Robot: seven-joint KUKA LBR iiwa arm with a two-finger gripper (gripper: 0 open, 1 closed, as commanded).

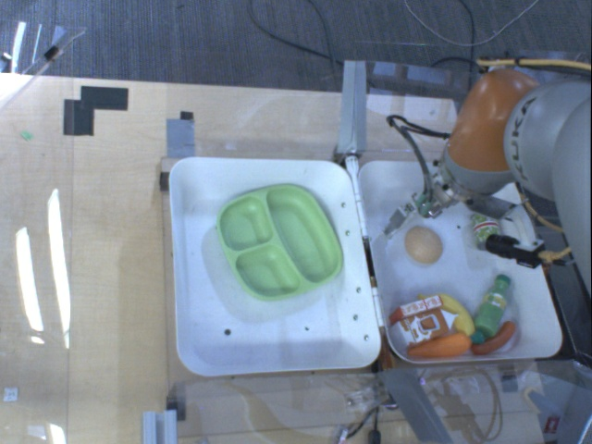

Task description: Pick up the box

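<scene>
Box (425, 321) lies at 6 o'clock in right bin (388, 248), touching carrot (438, 346) and banana (458, 314). Our pincer (421, 206) hangs at 12 o'clock, spread, empty. We risk grabbing neighbours instead.

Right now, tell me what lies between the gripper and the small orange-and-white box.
In the camera view, a tan egg lies between the gripper and the small orange-and-white box.

We're seeing a light green divided plate (279, 240) in the left white bin (199, 340). Right of that plate: a tan egg (424, 245), a red and white box (424, 320), yellow banana (457, 314), orange carrot (439, 347), green bottle (493, 303). Arm (518, 128) is grey with orange.
</scene>
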